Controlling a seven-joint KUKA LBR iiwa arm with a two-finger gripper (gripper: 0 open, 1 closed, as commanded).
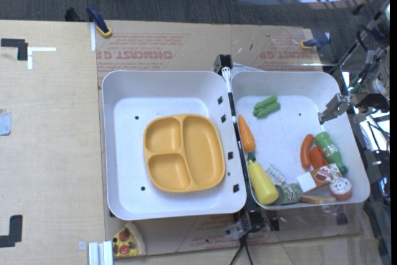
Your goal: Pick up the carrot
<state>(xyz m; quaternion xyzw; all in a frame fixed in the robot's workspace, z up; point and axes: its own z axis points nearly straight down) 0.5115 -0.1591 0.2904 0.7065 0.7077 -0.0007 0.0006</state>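
The carrot (246, 134), orange with a green top, lies lengthwise along the left wall of the right bin (291, 85), close to the divider between the bins. My gripper (332, 110) hangs over the right bin's right rim, well to the right of the carrot and slightly farther back. Nothing can be seen held in it. The arm behind it runs off the view's right side.
In the right bin lie green beans (266, 106), a yellow bottle (262, 183) just in front of the carrot, a red sausage (306, 151), a green bottle (329, 152) and several small toy foods at the front right. The left bin (124, 152) holds a yellow divided plate (184, 152). A toy pizza slice (126, 242) lies on the bench in front.
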